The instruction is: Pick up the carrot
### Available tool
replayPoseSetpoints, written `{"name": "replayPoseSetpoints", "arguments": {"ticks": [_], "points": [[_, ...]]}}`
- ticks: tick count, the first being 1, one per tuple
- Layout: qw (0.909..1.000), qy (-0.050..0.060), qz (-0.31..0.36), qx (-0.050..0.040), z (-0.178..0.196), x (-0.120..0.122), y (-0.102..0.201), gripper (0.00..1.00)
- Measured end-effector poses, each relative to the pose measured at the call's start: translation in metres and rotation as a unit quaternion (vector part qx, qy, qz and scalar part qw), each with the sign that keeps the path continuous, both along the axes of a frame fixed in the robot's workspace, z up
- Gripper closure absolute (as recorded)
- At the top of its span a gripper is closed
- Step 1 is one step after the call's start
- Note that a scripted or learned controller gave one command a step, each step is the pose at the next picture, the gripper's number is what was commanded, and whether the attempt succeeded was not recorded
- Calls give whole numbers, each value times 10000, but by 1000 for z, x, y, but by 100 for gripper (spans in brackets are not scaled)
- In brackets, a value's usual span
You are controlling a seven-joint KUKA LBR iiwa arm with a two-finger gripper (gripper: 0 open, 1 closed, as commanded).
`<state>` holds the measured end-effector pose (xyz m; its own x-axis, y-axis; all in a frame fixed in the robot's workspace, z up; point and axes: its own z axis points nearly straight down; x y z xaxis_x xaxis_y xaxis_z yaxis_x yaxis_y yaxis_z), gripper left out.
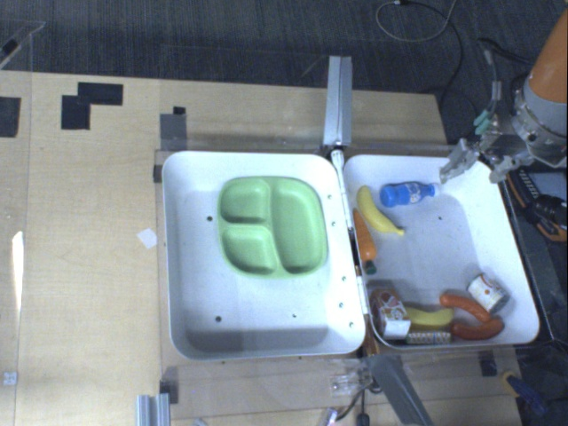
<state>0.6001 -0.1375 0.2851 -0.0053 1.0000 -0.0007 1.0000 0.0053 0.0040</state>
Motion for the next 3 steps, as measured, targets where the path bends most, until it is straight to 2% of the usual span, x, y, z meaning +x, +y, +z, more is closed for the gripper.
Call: {"name": "replayPoseSetpoints", "arguments": {"ticks": [1, 2, 3], "points": [[9998, 9, 199, 3, -168, -28, 46, 0], [9994, 251, 214, 42, -201, 60, 42, 0], [9994, 221, 246, 33, -189, 62, 43, 100]]}}
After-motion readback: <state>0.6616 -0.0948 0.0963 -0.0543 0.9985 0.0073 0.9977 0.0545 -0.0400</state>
